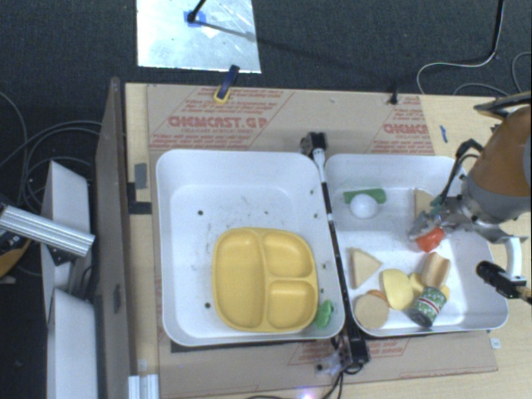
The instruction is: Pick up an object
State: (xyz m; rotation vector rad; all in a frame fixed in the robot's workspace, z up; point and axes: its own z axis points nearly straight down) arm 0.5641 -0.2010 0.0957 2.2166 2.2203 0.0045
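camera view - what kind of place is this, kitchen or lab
Most likely a robot lab test bench, not a kitchen: two white bins sit on protective sheeting, toy food like a yellow divided plate, and loose cables on dark carpet.

Cardboard sheet (249,119) printed in red, lying under two white bins; the left bin (179,223) and right bin (391,166) sit side by side on it. Beyond the cardboard's far edge, a foil square (198,23) on dark carpet. Left of the cardboard, loose cables (33,152).

bench (249,110) bears 2 white bins (179,189) side by side.
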